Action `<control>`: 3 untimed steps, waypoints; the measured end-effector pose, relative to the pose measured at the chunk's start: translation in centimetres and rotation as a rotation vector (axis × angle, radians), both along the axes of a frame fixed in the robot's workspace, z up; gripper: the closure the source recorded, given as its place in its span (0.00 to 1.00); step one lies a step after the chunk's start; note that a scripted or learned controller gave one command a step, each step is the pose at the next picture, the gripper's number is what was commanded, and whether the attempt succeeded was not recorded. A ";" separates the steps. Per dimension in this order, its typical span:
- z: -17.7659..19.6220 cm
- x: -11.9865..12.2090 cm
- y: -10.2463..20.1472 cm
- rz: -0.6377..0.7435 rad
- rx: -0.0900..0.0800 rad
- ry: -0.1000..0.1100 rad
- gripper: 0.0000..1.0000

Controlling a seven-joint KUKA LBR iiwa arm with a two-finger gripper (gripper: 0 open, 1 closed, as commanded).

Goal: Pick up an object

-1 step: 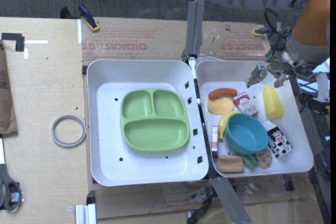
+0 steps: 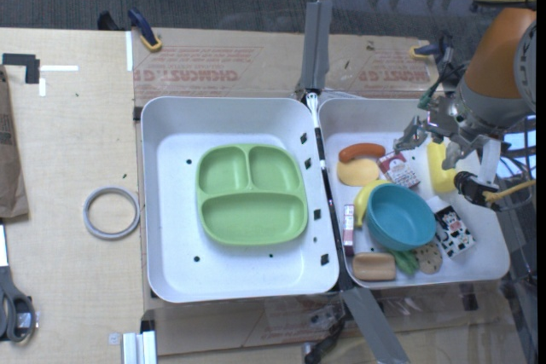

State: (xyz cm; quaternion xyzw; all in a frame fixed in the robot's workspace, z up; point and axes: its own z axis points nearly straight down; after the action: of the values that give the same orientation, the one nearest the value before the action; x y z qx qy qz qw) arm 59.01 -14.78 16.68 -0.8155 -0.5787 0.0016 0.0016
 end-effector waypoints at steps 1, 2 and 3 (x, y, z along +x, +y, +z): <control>-7.6 -4.2 3.6 0.260 0.001 -0.001 0.00; -7.6 -11.3 4.9 0.218 0.001 -0.002 0.00; -7.6 -3.1 1.8 0.243 0.000 -0.002 0.00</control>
State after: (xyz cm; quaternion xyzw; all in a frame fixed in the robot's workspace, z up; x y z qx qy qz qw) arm 55.86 -12.99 9.11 -0.7393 -0.6734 0.0009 0.0005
